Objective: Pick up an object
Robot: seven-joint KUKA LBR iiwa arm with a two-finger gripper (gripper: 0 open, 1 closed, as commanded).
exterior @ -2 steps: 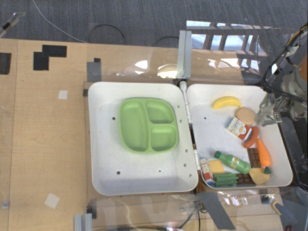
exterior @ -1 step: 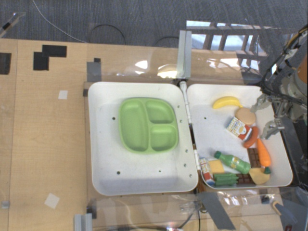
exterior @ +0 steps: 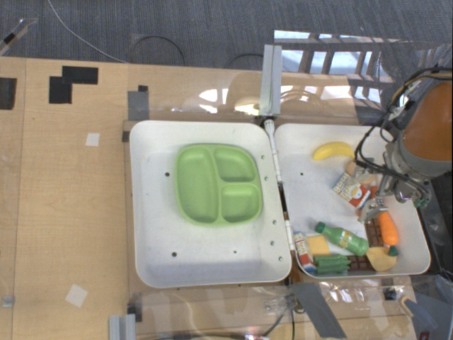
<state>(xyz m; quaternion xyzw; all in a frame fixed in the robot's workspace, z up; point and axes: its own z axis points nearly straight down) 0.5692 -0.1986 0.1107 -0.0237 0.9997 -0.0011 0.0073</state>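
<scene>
The right bin (exterior: 311, 190) holds several toy foods. A yellow banana (exterior: 333, 150) lies near its back, and a small white, blue and red carton (exterior: 350, 188) sits below it. Further forward are an orange carrot (exterior: 388, 229) and a green bottle (exterior: 343, 238). My gripper (exterior: 374, 205) hangs low over the right bin, between the carton and the carrot, under the grey wrist and orange band (exterior: 428, 122). I see nothing clearly held in it.
The left bin (exterior: 152, 261) carries a green divided plate (exterior: 216, 184). At the right bin's front edge lie a yellow wedge (exterior: 318, 245), a green block (exterior: 331, 263), a brown piece (exterior: 361, 263) and a pale slice (exterior: 382, 260). Cables loop beside the wrist.
</scene>
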